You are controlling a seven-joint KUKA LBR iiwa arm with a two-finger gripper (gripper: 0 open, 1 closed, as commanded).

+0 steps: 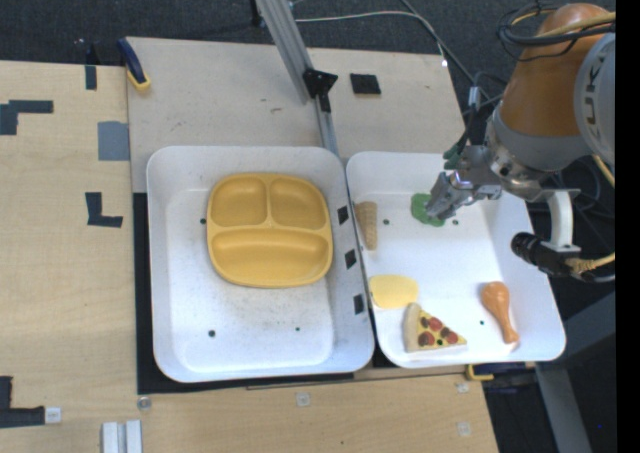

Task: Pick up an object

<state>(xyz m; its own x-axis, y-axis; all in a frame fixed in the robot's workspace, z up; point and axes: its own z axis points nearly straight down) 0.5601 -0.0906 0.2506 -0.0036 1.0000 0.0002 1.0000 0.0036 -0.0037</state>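
Step in hand: closing in on a pick, judged from gripper [441, 203] low over the green object [428, 210] in the right bin [520, 271], toward the bin's 12 o'clock end.
Green object: small, rounded, partly covered by the gripper on its 3 o'clock side; exact kind too hidden to tell.
Fingers: dark tips down at the green object's edge; whether spread or closed, or gripping anything, cannot tell from this slant.
Other candidates: cone-like piece [368, 223] at the bin's 9 o'clock wall; yellow disc [393, 291] and pizza slice [430, 330] near 6 o'clock; drumstick [500, 310] toward 4 o'clock.
Left bin [180, 321]: yellow divided plate [269, 229] lying flat near centre.
Next move, as a judgement: seat the tips either side of the green object, squeeze, lift straight up; risk of nudging it toward 9 o'clock instead of catching it.
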